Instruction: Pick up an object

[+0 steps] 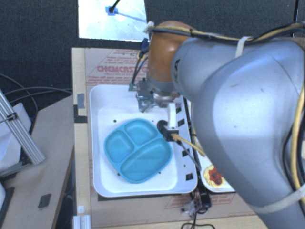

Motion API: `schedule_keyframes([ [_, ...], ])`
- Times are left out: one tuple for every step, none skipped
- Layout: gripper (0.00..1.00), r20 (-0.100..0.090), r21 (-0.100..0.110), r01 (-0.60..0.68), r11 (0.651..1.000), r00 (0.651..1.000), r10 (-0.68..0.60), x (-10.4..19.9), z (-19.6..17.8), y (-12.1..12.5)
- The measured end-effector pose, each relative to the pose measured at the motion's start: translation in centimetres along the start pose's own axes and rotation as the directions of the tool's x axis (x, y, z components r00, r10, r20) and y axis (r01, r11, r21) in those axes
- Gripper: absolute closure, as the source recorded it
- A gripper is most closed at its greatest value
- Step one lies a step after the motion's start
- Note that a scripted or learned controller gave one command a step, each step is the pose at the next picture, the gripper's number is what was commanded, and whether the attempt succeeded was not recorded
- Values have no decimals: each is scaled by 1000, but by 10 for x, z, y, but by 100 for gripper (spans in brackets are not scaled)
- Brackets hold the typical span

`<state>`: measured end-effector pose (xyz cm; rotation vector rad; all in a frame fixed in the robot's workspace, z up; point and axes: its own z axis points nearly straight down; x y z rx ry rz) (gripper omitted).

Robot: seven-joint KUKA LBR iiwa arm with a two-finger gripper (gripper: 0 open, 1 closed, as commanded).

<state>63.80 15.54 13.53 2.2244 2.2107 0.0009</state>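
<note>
Looming closest to the lens, the grey arm [243,109] is reaching in from the right and covering most of the right bin [228,186], where a small yellow plate with something red on it [214,175] is peeking out beneath it. Its gripper [147,100] is hanging over the back of the left bin [107,109], just behind a blue divided plate [138,149] that is lying flat on the bin floor. Nothing is showing at its tip.
</note>
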Motion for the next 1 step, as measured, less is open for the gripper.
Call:
schedule_keyframes([
  [100, -7, -12, 9, 1000, 1000, -10, 11, 23, -19],
])
